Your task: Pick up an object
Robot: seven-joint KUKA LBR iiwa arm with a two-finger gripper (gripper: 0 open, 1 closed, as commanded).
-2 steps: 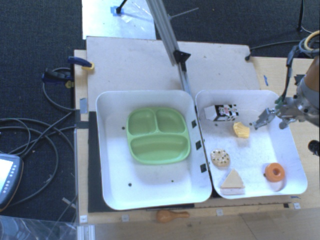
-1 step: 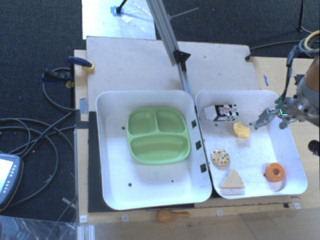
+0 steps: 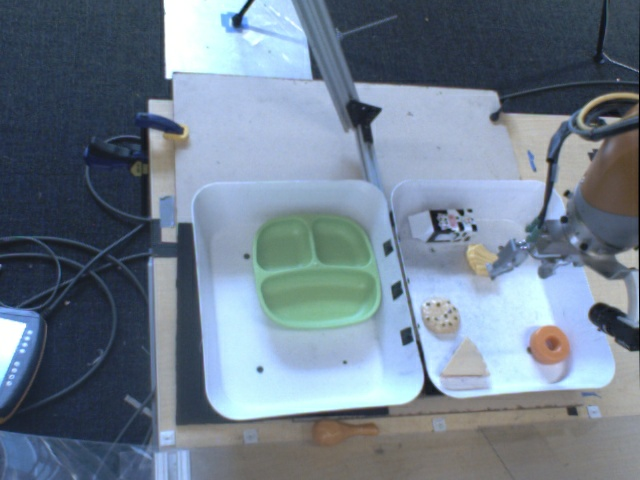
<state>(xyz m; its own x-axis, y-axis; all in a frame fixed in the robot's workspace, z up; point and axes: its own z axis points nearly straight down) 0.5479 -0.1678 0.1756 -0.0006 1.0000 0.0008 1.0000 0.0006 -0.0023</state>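
Observation:
The right bin (image 3: 580,298) holds several toy foods. A black-and-white cow-patterned carton (image 3: 442,225) lies at its back left, and a small yellow piece (image 3: 480,259) sits just in front of it. A speckled cookie (image 3: 440,316) and a tan sandwich wedge (image 3: 466,360) lie near the front left. An orange ring (image 3: 549,346) sits at the front right. My gripper (image 3: 508,257) reaches in from the right, low over the bin, with its tip right beside the yellow piece. I see nothing lifted off the bin floor.
The left bin (image 3: 230,348) holds a green divided plate (image 3: 317,270). A slanted metal pole (image 3: 335,63) ends at the divider between the bins. A tan pear-shaped object (image 3: 345,431) lies on the bench in front. Cables and a blue clamp (image 3: 150,128) are at the left.

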